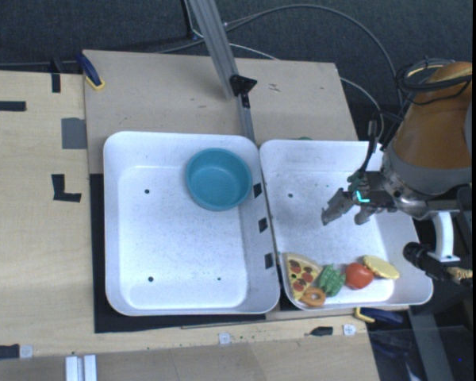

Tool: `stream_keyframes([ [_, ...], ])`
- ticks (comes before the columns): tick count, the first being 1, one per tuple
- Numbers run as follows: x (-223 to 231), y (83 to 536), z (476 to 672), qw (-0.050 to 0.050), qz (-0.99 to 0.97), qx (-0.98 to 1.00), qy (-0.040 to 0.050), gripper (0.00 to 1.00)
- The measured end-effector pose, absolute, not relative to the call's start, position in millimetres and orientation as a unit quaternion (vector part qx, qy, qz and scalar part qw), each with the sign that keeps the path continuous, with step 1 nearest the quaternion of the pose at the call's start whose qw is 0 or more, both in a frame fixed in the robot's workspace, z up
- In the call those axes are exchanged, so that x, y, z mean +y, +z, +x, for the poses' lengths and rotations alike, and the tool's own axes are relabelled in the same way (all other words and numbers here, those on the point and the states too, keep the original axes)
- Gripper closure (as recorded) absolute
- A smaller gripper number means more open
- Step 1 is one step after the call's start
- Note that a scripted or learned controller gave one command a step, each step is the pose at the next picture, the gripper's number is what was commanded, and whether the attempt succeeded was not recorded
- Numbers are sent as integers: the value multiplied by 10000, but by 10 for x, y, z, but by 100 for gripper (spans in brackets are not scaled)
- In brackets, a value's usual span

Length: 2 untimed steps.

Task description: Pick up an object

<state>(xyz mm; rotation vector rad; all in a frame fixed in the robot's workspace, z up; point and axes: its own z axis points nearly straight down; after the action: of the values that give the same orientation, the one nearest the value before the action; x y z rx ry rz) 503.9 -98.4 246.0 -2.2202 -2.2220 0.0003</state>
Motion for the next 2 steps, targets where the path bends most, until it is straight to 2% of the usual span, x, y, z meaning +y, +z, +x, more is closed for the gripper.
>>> stream_keyframes([
  [1,-984,2459,5038,3,-7068,-7074,1,0],
  [2,-982,2024,5080,17,-7069,-7073,14,0],
])
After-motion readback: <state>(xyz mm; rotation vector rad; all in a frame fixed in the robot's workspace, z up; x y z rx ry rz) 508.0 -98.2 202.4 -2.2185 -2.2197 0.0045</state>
